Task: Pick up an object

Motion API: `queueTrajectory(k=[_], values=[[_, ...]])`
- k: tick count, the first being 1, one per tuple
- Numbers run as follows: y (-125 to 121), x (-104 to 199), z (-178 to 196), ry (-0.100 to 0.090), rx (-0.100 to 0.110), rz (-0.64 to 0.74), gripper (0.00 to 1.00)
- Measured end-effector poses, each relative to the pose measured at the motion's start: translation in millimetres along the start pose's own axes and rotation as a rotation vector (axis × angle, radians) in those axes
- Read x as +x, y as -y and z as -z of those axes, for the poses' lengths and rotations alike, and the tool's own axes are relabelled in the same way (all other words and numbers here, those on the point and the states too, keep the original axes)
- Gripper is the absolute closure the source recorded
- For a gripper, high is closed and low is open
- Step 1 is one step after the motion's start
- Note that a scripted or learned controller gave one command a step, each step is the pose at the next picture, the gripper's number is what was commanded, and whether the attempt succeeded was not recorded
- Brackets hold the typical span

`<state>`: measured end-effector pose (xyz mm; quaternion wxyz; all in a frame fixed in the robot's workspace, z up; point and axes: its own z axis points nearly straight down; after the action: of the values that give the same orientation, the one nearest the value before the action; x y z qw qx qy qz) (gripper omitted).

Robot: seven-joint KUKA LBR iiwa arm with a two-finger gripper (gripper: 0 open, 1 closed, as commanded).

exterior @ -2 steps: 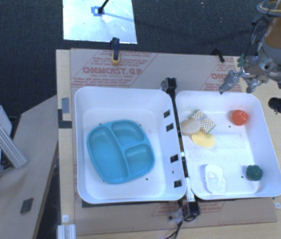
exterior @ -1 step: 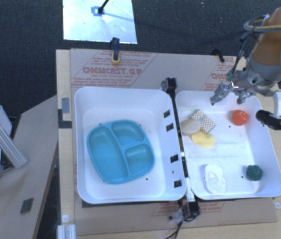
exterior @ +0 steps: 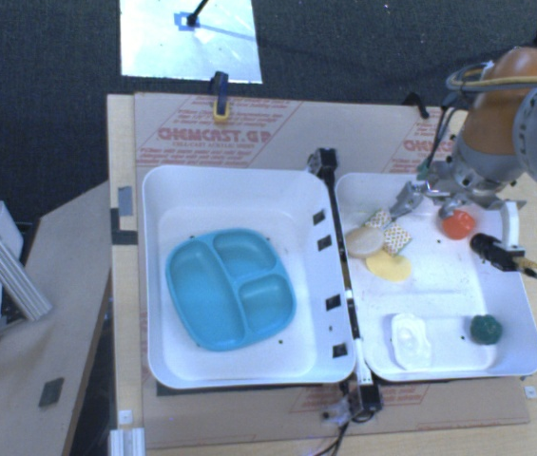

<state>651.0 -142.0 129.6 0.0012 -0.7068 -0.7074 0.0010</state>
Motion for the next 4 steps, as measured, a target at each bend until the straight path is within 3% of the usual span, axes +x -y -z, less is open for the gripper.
queueTrajectory(k=[1, 2, 4], values=[[-3.2, 0.7, -41.2, -0.002, -0.009, 0.000, 0.00], [-6.6, 1.2, -25.6, 0.000, -0.020, 0.002, 1.00], [-4.1, -0.2, 76.3, 0.002, -0.012, 0.003, 1.00]])
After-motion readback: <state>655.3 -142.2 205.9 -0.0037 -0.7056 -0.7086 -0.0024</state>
